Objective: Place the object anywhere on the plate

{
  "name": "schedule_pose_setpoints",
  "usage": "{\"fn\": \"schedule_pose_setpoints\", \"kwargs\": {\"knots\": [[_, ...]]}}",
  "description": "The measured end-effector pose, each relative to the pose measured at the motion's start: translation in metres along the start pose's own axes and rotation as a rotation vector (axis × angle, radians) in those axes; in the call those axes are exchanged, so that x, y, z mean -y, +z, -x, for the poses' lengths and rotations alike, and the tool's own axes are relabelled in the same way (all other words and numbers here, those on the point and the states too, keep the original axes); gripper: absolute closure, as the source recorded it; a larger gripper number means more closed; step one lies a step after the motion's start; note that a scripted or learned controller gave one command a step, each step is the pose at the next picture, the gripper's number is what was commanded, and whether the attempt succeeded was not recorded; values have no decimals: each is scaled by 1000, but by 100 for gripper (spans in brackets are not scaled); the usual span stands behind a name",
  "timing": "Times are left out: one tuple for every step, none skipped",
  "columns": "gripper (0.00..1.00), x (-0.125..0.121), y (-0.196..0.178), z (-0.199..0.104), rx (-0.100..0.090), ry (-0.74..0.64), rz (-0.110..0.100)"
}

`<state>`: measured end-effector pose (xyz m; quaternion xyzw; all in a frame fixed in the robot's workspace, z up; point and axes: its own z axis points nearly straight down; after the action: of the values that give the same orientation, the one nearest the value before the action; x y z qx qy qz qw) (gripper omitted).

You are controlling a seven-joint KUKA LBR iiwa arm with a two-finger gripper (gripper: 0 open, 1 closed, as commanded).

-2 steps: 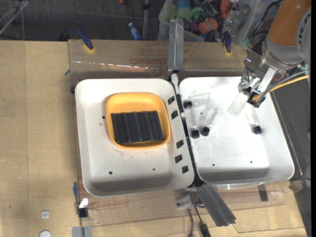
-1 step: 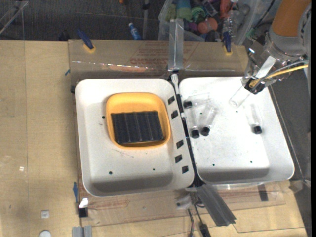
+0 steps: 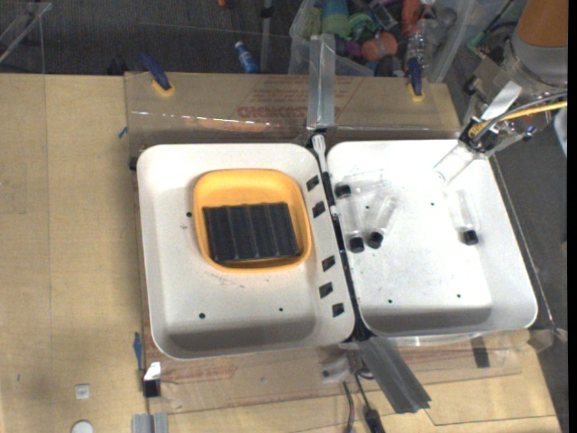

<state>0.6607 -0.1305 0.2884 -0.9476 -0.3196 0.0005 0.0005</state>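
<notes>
**The arm waits at the corner while the clear tubes lie in the right bin**

In the left bin (image 3: pixel 167 318), a shallow white tray with rounded corners, the plate (image 3: pixel 206 186) sits a little toward 12 o'clock of the middle. It is orange-yellow, a rounded square with a raised rim, and it looks like smooth plastic. On it lies a dark ribbed insert (image 3: pixel 251 232), flat and matte, which covers most of the plate's floor.

In the right bin (image 3: pixel 424 318), the task's things are small transparent tubes with black caps. A cluster of tubes (image 3: pixel 365 216) lies at about 9 o'clock of this bin, near the divider, and the single tube (image 3: pixel 465 216) lies apart at about 3 o'clock. Their clear walls almost vanish against the white floor; the black caps are the safest marks to aim by.

The claw (image 3: pixel 478 133) is at about 1 o'clock of the right bin, over its far corner, with nothing seen between its parts. One cannot tell whether it is released or clenched.

The step in hand seems to be the reach toward a tube. The single tube is probably the better choice, because no neighbour would be pushed. A round, slippery tube may roll, so the claw should close across its width, near the middle, and come down straight.
</notes>
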Motion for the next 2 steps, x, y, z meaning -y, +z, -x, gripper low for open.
{"fn": "schedule_pose_setpoints", "kwargs": {"knots": [[100, -21, -69, 18, 0, -64, 1], [100, -47, -86, 41, -2, 2, 4]]}}
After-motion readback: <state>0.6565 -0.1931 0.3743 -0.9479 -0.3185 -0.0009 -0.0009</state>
